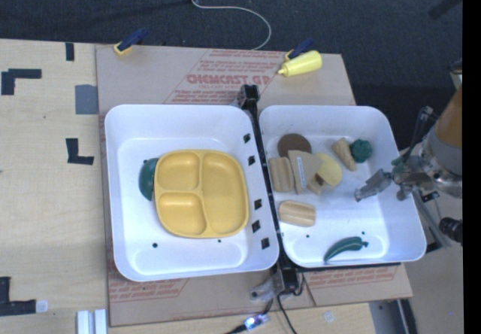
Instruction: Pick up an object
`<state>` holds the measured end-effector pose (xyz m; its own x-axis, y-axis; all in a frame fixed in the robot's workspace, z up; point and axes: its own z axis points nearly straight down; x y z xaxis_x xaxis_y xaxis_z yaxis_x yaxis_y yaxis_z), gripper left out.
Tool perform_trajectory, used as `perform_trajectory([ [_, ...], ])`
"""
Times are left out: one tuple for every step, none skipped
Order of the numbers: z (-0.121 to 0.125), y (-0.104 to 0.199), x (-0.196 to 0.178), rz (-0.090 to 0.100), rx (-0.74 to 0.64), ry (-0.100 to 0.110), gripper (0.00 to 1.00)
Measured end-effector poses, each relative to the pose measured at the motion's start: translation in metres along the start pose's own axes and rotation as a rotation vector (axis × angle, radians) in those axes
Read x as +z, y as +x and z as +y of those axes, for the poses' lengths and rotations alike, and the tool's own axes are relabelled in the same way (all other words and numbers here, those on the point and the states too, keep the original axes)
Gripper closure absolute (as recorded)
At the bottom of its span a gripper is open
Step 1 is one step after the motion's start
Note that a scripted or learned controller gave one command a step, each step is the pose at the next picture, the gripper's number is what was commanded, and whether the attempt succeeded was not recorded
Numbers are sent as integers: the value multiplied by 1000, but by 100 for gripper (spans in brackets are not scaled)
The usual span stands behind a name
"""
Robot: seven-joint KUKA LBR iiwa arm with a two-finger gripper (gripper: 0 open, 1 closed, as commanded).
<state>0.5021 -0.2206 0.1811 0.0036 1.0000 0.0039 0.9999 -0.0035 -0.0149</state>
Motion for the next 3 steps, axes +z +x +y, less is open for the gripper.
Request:
perform_trajectory([
  [3, 0, -7, -3, -4, -13, 0],
  [-6, 6, 44, -2, -4, -8, 0],
  [-6, 7, 98, -4, -5, -13, 0],
])
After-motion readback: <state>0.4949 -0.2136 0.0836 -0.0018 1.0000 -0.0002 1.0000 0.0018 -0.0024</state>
